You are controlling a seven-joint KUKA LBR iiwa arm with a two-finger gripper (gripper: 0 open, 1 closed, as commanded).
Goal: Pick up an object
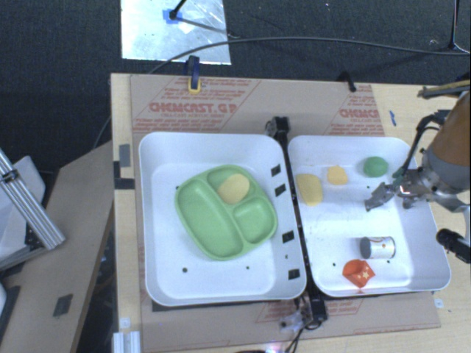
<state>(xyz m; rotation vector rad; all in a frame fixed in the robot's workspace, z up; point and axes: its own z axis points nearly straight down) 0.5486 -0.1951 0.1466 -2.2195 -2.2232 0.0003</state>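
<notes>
My gripper (392,198) hangs over the right side of the right bin (434,274), its two fingers spread open with nothing between them. In this bin lie a green ball (375,166) just up and left of the gripper, a small yellow piece (337,175), a larger yellow oval (310,189), a silver can (378,248) on its side below the gripper, and an orange-red piece (358,272) near the front wall. The left fingertip points toward the bin's middle, apart from every object.
The left bin (158,197) holds a green divided plate (210,230) with a yellow lump (234,188) in its upper compartment. Black clips line the wall between the bins. Cables cross the cardboard behind the bins.
</notes>
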